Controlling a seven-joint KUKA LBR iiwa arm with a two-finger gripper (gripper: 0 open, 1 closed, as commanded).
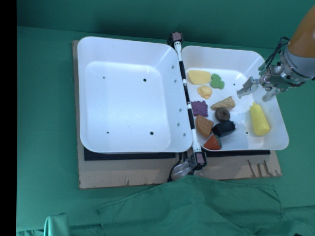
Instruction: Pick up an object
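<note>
Over the right bin, near its far right side, the gripper hangs with its two fingers spread apart and nothing between them. One fingertip sticks out toward the middle of the bin, the other sits closer to the right wall. The grey arm with the orange band comes in from the right edge.

All the stuff is in that right bin. A yellow bottle-shaped thing lies just below the gripper, along the right wall, apart from the fingers. A tan wedge and a dark brown donut sit around the middle. Toward the far side there's a flat yellow piece, a green leafy piece right beside it, and a smaller yellow lump just under them. Along the left wall: a purple piece, an orange waffle-looking piece, a black oval thing next to it, and a red strawberry-like piece in the near left corner.

The left bin sits alongside, touching at the divider.
</note>
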